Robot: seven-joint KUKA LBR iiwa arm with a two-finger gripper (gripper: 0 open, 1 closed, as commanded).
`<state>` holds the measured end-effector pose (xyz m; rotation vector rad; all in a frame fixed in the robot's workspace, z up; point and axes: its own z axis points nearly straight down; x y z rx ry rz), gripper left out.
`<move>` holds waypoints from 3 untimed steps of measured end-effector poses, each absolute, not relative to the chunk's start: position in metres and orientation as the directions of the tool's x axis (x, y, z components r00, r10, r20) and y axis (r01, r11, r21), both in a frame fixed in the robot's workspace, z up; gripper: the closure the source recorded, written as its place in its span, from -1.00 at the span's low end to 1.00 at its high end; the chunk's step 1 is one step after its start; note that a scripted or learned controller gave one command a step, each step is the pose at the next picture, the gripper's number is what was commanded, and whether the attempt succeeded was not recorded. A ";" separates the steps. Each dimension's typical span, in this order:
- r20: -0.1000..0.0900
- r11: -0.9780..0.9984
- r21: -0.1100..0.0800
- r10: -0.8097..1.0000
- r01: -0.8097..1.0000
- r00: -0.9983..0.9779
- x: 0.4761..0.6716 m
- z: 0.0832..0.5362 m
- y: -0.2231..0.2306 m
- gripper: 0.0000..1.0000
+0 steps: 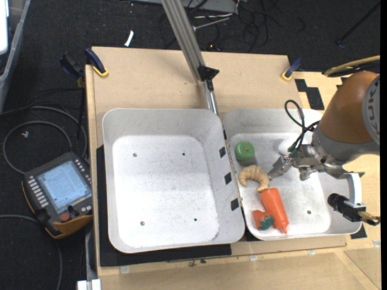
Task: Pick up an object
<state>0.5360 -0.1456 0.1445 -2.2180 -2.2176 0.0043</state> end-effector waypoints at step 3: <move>-0.001 0.003 0.004 1.000 1.000 -0.003 0.550 0.233 -0.149 1.00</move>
